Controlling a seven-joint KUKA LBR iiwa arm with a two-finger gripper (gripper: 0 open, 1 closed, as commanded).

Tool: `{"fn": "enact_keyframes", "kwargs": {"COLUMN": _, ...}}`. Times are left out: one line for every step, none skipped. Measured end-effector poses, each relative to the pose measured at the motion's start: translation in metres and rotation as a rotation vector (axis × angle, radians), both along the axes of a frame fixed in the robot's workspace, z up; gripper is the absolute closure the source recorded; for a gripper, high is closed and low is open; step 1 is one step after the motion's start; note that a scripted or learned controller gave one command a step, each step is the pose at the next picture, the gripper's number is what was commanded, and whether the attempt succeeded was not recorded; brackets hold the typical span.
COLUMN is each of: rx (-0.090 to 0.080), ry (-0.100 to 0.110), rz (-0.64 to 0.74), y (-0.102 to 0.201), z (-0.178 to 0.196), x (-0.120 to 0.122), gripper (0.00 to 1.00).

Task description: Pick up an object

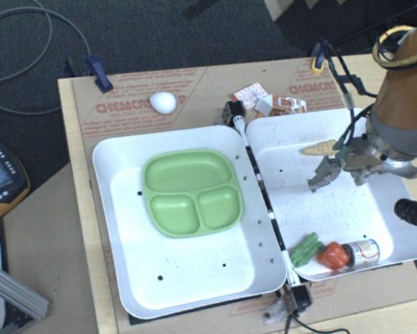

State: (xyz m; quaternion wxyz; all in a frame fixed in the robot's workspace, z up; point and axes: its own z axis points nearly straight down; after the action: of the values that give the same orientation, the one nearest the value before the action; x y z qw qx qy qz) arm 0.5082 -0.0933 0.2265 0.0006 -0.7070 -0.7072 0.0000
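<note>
The hand [327,173] hung over the right bin [383,124], near its middle, fingers slightly parted with nothing between them. A cone-shaped tan object [317,148] lay just behind the hand. At the bin's front edge lay a green object [305,249], a red object [333,256] and a small bottle [364,250], side by side. The left bin [126,232] held a green divided plate [192,191]. A white egg-like item [162,102] rested on the bench [133,92] behind the left bin.

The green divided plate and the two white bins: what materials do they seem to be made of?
The green divided plate looks like moulded plastic with a matte finish: even colour, soft rounded compartment edges. The left white bin and right white bin seem thin, smooth plastic too, judging by their rounded corners and rims, though that is uncertain.
</note>
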Motion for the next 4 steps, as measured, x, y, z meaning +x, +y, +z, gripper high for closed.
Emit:
{"fn": "enact_keyframes", "kwargs": {"rx": 0.000, "ry": 0.001, "rz": -0.001, "y": -0.005, "z": -0.026, "x": -0.029, "gripper": 0.00}}
{"fn": "enact_keyframes", "kwargs": {"rx": -0.001, "ry": -0.002, "rz": 0.000, "y": -0.027, "z": -0.032, "x": 0.079, "gripper": 0.00}}
{"fn": "enact_keyframes", "kwargs": {"rx": -0.004, "ry": -0.003, "rz": -0.001, "y": -0.091, "z": -0.026, "x": 0.106, "gripper": 0.00}}
{"fn": "enact_keyframes", "kwargs": {"rx": -0.002, "ry": -0.004, "rz": 0.000, "y": -0.084, "z": -0.046, "x": 0.138, "gripper": 0.00}}
